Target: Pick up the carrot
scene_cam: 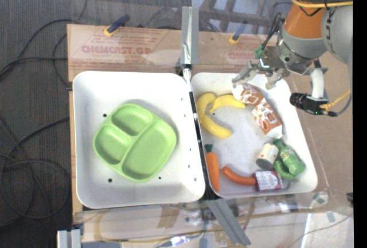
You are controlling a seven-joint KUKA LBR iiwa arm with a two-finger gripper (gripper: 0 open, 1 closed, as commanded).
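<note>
Carrot [213, 170] is seen at the bottom-left corner of the right bin [304, 132], lying lengthwise against the wall shared with the left bin [80, 126], green top pointed up-view, orange taper pointed toward the near rim. Judged awkward: one flank is pressed to the wall, so little room is left for a finger on that side. Gripper [261, 72] is hung over the far rim of the right bin, well apart from the carrot, fingers spread, nothing between them; pick not yet started by the look of it. Just beside the carrot's tip a red-orange sausage-like piece [239, 177] is laid, similar colour and shape, so a mis-target is judged possible. Above the carrot in the right bin two yellow bananas [215, 115] are curved around each other, smooth, plastic-looking. Toward the bin's far-right part two orange-and-white printed packets [261, 108] are stacked end to end, directly under the gripper. At the near-right corner a small white cylinder [266, 155], a green glossy item [288, 162] and a dark red pouch [268, 181] are crowded together. In the left bin a lime-green three-compartment tray [136, 142] is set, matte, rounded. Both bins are shallow, white, faintly speckled, with sloped walls.
</note>
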